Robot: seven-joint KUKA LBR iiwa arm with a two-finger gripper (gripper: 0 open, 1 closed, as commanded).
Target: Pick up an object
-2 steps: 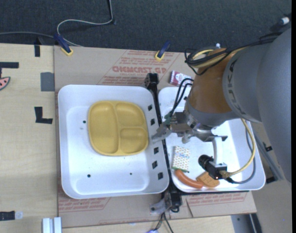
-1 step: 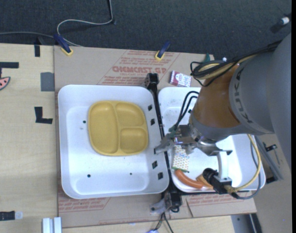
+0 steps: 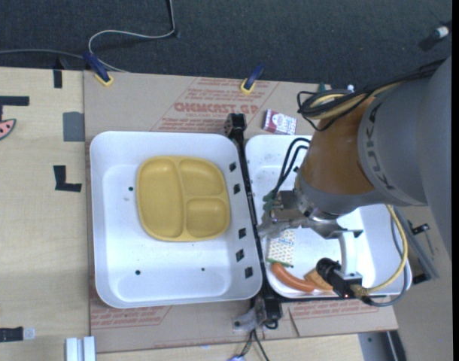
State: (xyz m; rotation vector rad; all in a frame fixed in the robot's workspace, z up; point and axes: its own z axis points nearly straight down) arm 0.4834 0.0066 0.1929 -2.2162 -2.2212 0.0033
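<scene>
A yellow divided plate (image 3: 182, 198) lies in the left bin (image 3: 113, 224). In the right bin (image 3: 376, 220) an orange carrot-like toy (image 3: 288, 277) lies along the front wall, beside a second orange piece (image 3: 317, 281) and a white patterned item (image 3: 283, 247). The arm's grey body and orange band cover most of the right bin. My gripper (image 3: 278, 215) hangs low over that bin's left side, just above the white patterned item.
A black divider with clips (image 3: 243, 194) runs between the two bins. A small red and white packet (image 3: 278, 122) lies on the cardboard behind the right bin. Black cables (image 3: 290, 164) loop beside the wrist. Yellow clamps (image 3: 252, 81) hold the cardboard's far edge.
</scene>
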